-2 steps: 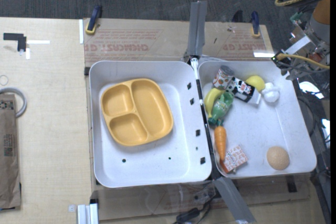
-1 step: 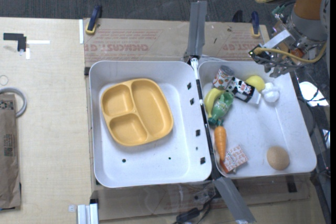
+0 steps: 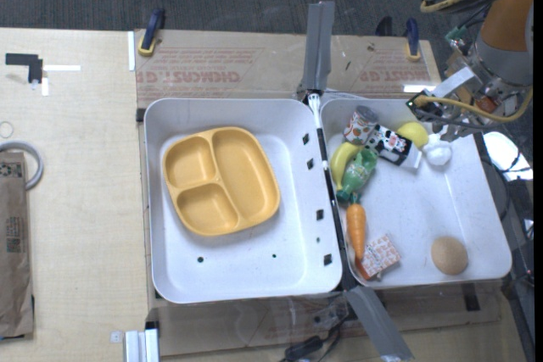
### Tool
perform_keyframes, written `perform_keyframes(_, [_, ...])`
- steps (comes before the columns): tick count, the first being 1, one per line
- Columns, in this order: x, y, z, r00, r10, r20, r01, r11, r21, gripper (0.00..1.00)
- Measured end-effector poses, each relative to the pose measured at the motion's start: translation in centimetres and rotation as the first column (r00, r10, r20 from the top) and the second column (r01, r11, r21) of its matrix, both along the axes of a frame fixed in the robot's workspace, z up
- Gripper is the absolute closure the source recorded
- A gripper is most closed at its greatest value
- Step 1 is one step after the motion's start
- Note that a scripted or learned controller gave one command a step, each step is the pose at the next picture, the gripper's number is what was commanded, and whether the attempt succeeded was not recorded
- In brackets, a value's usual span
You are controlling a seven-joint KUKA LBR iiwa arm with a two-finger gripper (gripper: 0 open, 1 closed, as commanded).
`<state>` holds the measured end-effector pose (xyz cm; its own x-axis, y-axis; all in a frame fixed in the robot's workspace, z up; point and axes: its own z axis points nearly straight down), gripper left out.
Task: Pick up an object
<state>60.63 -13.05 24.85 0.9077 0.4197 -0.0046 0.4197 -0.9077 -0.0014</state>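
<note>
right bin (image 3: 475, 208): carrot (image 3: 356, 226), banana (image 3: 341, 159), lemon (image 3: 413, 133), tan ball (image 3: 449, 255), small packets clustered upper left.

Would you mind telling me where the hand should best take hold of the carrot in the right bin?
Probably across the carrot mid-body from above, fingers closing on its long sides: it lies flat, lengthwise along the bin's left wall, leafy top pointing away.

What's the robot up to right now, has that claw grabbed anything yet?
Claw at right bin's far edge, grip unclear. Nothing seen held. Nearest items: lemon, white ball. Carrot and brown ball untouched. Yellow tray alone in left bin.
</note>
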Motion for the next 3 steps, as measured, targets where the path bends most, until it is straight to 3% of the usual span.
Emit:
perform_keyframes(1, [1.4, -1.8, -6.5, 0.967, 0.256, 0.001, -0.256, 0.967, 0.002, 1.00])
perform_keyframes(2, [2.1, -2.3, 4.1, 0.980, 0.198, 0.002, -0.198, 0.980, 0.000, 1.00])
perform_keyframes(3, [-0.7, -1.8, 10.9, 0.941, 0.339, 0.001, -0.339, 0.941, 0.000, 1.00])
